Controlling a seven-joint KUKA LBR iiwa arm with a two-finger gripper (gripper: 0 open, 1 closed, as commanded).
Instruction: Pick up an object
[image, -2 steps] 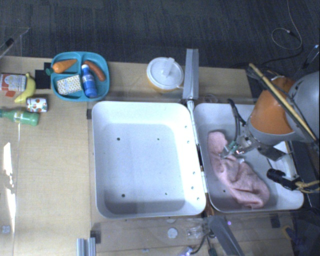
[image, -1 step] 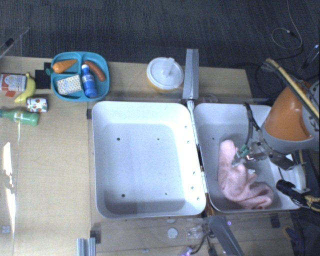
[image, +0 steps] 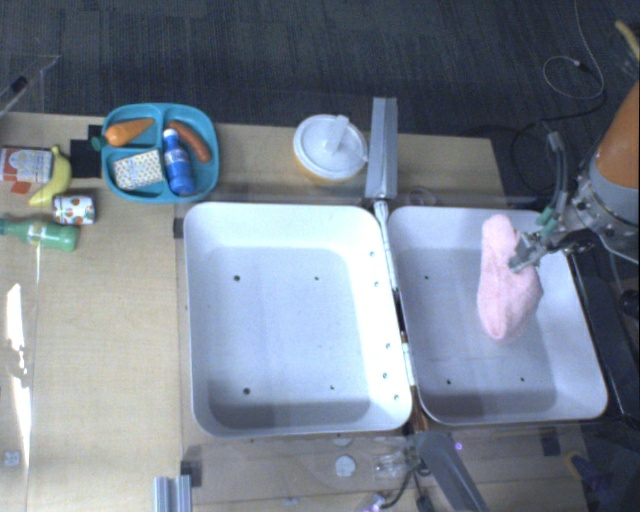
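A soft pink object (image: 503, 280), long and lumpy, lies in the right bin (image: 450, 340) toward its far right side, running from back to front. My gripper (image: 527, 255) reaches in from the right edge and sits at the pink object's upper right side, touching or just above it. Its tips are small and dark against the pink, and nothing is lifted off the bin floor. The orange band and grey wrist (image: 615, 170) show at the far right.
The left bin (image: 290, 320) stands beside the right one. Behind the bins are a white lidded cup (image: 330, 147), a metal post (image: 381, 150) and a blue divided plate (image: 205, 150) with toy food. A banana, a can and a green bottle lie at far left.
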